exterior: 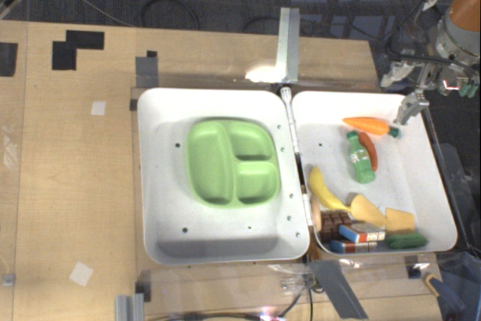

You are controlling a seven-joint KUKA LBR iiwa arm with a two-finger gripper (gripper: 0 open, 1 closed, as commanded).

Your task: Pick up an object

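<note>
The right bin (421, 184) holds several toy foods. An orange carrot (367, 125) lies at its far side, with a green bottle (361, 158) and a reddish sausage (370, 149) just below it. A banana (325, 190), a yellow wedge (366, 210), a yellow block (400, 219), a green pickle (406, 240), a brown block (334, 222) and a red and blue box (358, 237) crowd the near edge. My gripper (406, 110) hangs over the bin's far right corner, just right of the carrot's green tip, with nothing visibly in it.
The left bin (161, 184) holds a green divided plate (231, 162). A metal post (288, 45) rises behind the divider between the bins. The arm's wrist (458, 19) with its orange band and cables sits at the upper right.
</note>
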